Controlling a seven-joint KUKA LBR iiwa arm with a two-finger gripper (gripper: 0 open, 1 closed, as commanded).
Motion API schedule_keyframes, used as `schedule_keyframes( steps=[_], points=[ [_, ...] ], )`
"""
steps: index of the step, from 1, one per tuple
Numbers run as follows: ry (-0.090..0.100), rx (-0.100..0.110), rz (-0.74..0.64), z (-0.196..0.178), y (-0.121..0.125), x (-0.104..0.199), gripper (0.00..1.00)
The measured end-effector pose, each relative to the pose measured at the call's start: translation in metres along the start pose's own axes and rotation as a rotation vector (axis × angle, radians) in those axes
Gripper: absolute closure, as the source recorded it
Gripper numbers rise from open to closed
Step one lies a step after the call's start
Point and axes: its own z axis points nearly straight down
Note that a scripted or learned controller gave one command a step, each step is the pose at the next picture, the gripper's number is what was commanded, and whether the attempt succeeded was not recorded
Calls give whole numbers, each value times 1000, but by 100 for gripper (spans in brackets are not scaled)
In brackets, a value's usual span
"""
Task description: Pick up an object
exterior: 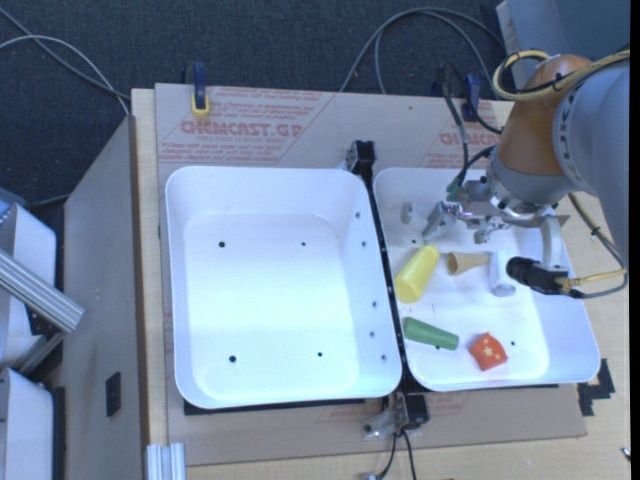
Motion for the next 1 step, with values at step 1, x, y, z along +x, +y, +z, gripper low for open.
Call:
schedule_keyframes(
  steps=[1],
  points=[
    [-1, -3, 2, 31, -17, -15, 0]
  ],
)
